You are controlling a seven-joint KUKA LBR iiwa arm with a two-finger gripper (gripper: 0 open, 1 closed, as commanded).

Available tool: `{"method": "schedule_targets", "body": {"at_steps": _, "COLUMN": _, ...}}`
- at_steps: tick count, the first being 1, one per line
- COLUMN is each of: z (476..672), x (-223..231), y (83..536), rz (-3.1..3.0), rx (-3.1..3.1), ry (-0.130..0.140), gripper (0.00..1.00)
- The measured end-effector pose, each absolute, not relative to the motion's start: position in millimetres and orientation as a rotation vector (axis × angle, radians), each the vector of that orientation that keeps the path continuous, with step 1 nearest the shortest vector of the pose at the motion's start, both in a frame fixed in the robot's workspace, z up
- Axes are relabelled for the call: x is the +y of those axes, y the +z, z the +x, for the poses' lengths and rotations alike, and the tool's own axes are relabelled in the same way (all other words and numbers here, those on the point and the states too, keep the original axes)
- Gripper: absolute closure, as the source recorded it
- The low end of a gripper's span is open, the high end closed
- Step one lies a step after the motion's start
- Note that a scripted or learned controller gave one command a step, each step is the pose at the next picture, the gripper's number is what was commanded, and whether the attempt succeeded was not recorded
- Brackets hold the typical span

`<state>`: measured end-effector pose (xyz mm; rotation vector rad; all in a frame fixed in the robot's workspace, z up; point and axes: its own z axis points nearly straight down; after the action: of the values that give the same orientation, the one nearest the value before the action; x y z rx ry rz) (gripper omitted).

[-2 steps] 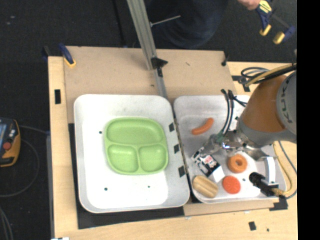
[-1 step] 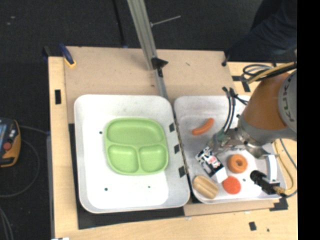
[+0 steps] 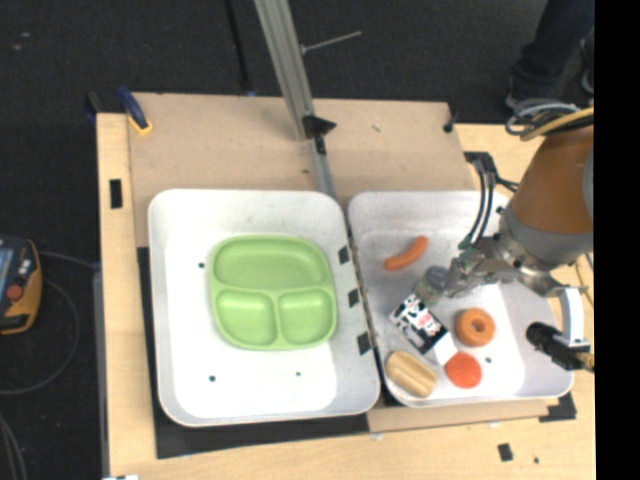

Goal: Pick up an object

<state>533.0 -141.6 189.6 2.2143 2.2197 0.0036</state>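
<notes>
Orange and ring-shaped, a small doughnut-like toy (image 3: 475,327) lies in the right-hand shallow white bin (image 3: 400,213), towards its near right part. Just below it, slightly to the left, sits a round red-orange tomato-like piece (image 3: 463,370), close but apart from the ring. Left of that, at the bin's near edge, rests a tan bread-roll-shaped toy (image 3: 411,373). A small black-and-white patterned block (image 3: 419,321) lies tilted just above the roll and left of the ring. Further up the bin, an orange-red sausage-shaped toy (image 3: 405,254) lies at a slant, well apart from the others.

The tool (image 3: 445,278) of the grey arm (image 3: 555,193) with its orange band hangs over the middle of the right bin, between the sausage and the patterned block, above and left of the ring. Whether it is spread or closed cannot be told from this slanted view, and nothing can be made out in its grip.

The left-hand shallow white bin (image 3: 180,368) carries a light green plastic tray with three compartments (image 3: 271,291), set near its middle. Both bins sit side by side on a pale wooden surface (image 3: 220,138), and a grey metal rail (image 3: 285,53) rises from the far side between them.
</notes>
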Motion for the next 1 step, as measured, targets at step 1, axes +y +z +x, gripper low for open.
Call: {"method": "schedule_targets", "body": {"at_steps": 1, "z": 534.9, "x": -143.1, "y": 243.7, "rz": 2.213, "rx": 2.220, "ry": 0.006, "gripper": 1.00}}
